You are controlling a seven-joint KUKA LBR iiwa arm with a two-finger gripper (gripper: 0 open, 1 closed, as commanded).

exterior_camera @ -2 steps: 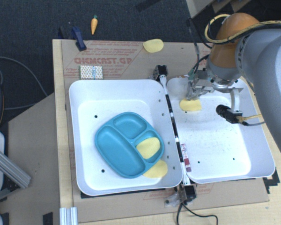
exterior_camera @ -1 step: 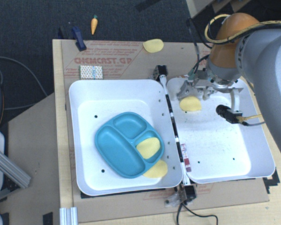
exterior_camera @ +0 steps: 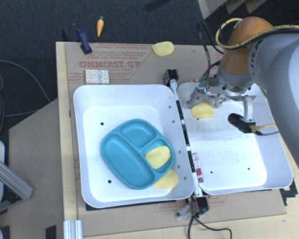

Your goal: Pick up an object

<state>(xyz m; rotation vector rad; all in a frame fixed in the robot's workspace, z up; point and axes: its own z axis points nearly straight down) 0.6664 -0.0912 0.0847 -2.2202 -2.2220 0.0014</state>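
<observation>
A pale yellow, soft-looking object (exterior_camera: 203, 111) lies in the right bin (exterior_camera: 239, 163) near its far left corner. My gripper (exterior_camera: 206, 101) hangs directly over the object's far edge, open, with one finger on each side and nothing between them. In the left bin (exterior_camera: 89, 113) a blue divided plate (exterior_camera: 127, 153) holds a second yellow piece (exterior_camera: 158, 156) in its small right compartment. A third yellow piece (exterior_camera: 166, 180) lies on the bin floor against the plate's near right rim.
Another yellow piece (exterior_camera: 163, 48) sits on the cardboard behind the bins, near a small patterned packet (exterior_camera: 97, 76) and a blue tool (exterior_camera: 83, 41). A black connector with a cable (exterior_camera: 241, 123) hangs over the right bin. A small carrot (exterior_camera: 100, 27) lies on the dark floor.
</observation>
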